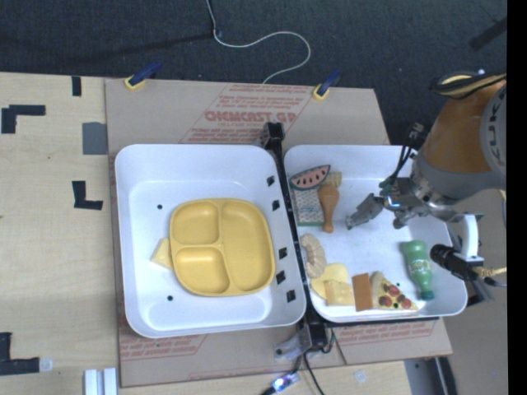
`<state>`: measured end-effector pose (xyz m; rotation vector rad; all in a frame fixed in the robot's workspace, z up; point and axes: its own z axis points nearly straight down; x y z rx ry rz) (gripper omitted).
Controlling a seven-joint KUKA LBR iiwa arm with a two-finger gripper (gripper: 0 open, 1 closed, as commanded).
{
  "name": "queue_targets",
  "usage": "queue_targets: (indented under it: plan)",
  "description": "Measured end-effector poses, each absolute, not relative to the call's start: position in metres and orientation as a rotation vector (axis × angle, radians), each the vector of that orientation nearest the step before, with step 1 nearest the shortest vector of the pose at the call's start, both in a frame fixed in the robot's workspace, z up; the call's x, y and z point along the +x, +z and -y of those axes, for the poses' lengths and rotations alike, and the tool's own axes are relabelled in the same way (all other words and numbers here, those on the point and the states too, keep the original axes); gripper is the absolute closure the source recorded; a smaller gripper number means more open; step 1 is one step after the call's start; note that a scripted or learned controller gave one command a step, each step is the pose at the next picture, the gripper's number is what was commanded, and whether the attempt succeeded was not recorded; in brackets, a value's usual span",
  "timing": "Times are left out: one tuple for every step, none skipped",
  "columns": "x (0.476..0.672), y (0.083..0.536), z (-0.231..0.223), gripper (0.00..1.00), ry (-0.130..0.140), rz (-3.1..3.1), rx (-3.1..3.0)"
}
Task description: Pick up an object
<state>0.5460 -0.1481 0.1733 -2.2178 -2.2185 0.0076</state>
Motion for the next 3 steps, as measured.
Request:
queue_targets:
  plan:
    - [0.541,0.109,0.147,0.0,0.008,2.217,-2.216]
    - [0.54,0.083,0.146,0.0,0.003,2.222,-2.219]
    - [0.541,0.095,0.146,1.0,0.002,2.224,-2.221]
